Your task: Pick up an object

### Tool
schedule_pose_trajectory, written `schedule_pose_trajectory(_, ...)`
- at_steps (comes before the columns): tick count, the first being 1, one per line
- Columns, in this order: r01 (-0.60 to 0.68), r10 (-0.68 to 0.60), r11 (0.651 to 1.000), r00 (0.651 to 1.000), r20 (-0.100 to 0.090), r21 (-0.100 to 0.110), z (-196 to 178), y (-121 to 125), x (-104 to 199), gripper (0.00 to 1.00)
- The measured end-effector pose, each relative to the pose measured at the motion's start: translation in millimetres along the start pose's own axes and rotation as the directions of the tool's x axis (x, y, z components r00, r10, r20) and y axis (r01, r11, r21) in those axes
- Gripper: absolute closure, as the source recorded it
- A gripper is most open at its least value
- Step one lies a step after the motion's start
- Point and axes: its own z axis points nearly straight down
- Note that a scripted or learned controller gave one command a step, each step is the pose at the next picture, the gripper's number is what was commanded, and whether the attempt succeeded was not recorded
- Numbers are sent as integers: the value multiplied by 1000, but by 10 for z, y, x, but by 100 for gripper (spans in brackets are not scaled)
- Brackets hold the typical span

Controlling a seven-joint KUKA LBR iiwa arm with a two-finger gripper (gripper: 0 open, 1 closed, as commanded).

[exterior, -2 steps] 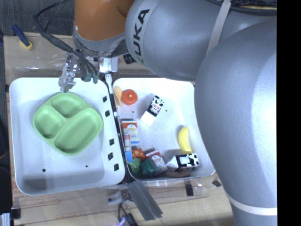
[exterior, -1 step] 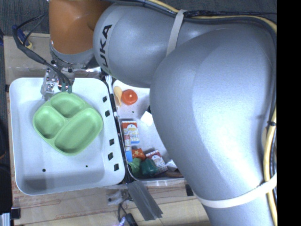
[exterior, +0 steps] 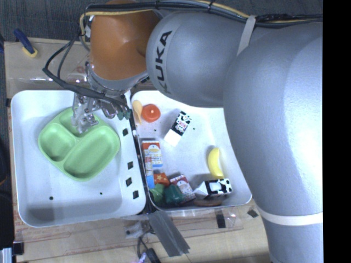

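Green plate (exterior: 82, 147): the divided dish I take for my target, since my claw hangs over it; it lies flat in the left bin, in the upper half, and nothing has lifted it yet.
My arm (exterior: 230, 59): it is grey, with the orange band (exterior: 118, 37) above the wrist, and reaches in from the right over the rim shared by the bins.
Left bin (exterior: 33, 201): white and shallow, it carries the plate.
Right bin (exterior: 192, 147): it holds the small things, well apart from my claw.
My claw (exterior: 85, 119): it is low over the plate's upper edge; I cannot tell from this blurred metal how it is set, and I see nothing gripped.
Banana (exterior: 215, 161): it lies loose toward the right bin's far side.
Orange round thing (exterior: 150, 113): it sits at the top of the right bin, just past the shared rim.
Cow-patterned carton (exterior: 180, 125): it lies tilted near the orange piece.
Progress: I judge the approach made, with the grasp and the lift left.
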Motion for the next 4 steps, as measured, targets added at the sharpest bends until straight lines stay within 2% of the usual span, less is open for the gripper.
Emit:
schedule_pose_trajectory(1, 534, -534, 846, 846, 6, 4, -600, -603, -61, 100)
schedule_pose_trajectory(2, 562, -562, 827, 827, -1, -6, 99, -137, -223, 100)
schedule_pose_trajectory(3, 993, -993, 115, 115, 3, -1, 406, -409, -66, 100)
schedule_pose_trajectory(4, 992, -992, 129, 129, 6, 9, -302, 474, -294, 100)
